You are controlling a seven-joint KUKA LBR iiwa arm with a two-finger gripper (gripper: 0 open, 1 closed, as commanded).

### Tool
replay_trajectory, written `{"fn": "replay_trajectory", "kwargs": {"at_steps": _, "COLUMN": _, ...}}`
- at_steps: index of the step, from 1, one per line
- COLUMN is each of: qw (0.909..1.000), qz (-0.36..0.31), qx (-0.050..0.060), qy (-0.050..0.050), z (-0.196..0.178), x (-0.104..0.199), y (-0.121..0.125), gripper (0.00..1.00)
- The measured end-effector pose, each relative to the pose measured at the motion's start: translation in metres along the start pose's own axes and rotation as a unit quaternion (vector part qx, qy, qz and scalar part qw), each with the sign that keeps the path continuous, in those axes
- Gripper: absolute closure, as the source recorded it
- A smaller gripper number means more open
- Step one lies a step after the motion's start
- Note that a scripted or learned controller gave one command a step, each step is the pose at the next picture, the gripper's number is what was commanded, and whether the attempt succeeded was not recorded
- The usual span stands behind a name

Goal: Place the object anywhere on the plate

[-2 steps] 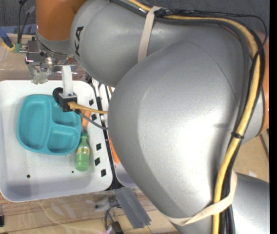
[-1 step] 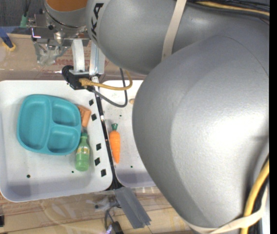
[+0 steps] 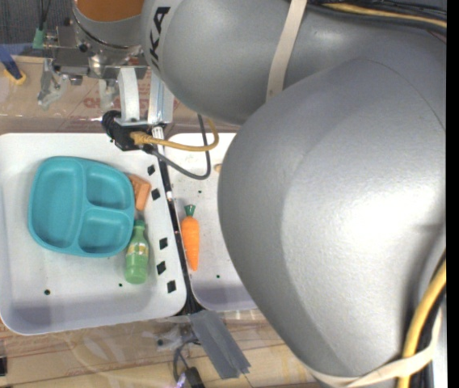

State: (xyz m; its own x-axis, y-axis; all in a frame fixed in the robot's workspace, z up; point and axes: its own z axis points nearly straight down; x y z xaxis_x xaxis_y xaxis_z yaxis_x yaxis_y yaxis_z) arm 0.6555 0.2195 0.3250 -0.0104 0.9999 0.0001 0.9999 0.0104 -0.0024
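Two bins are sitting side by side, and the carrot (image 3: 191,238) is lying in the right bin (image 3: 213,293), just beside the divider, leafy end pointing away from us. Across that divider, the teal plate (image 3: 82,206) is resting in the left bin (image 3: 11,241), with a green bottle (image 3: 136,255) touching its near edge (an orange-brown item (image 3: 141,193) is peeking out beside it). The gripper (image 3: 80,83) is hovering well apart from the carrot, beyond the bins' far rim; whether anything is held, I cannot tell.

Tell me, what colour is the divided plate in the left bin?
Turquoise blue plate, seen clearly in the overhead camera view.
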Motion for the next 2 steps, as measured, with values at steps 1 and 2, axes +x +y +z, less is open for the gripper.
{"fn": "replay_trajectory", "kwargs": {"at_steps": 1, "qw": 1.0, "qz": 0.0, "qx": 0.004, "qy": -0.002, "z": 0.08, "x": 0.0, "y": -0.002, "gripper": 0.0}}
{"fn": "replay_trajectory", "kwargs": {"at_steps": 2, "qw": 1.0, "qz": 0.001, "qx": -0.006, "qy": 0.002, "z": -0.099, "x": -0.008, "y": -0.027, "gripper": 0.0}}
